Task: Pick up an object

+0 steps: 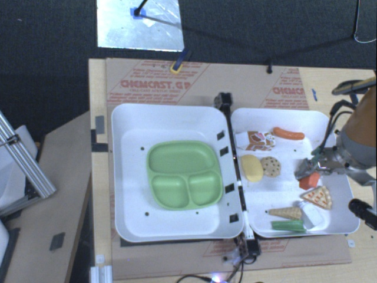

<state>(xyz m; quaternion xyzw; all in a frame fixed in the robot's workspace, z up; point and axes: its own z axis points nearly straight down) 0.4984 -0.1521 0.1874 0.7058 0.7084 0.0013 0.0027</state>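
Observation:
My gripper hangs low over the right side of the right bin, reaching in from the right edge. Just below its tip lies a small red-orange piece, partly covered by the gripper. Around it are toy foods: a pizza slice, a brown cookie, a yellow lump, an orange sausage, a brown-and-white piece, an ice-cream cone and a green strip. Whether the gripper touches the red piece I cannot tell.
The left bin holds a green divided plate. A black divider with clips runs between the bins. A white scrap lies near the cone. The grey arm crosses the right bin's right wall.

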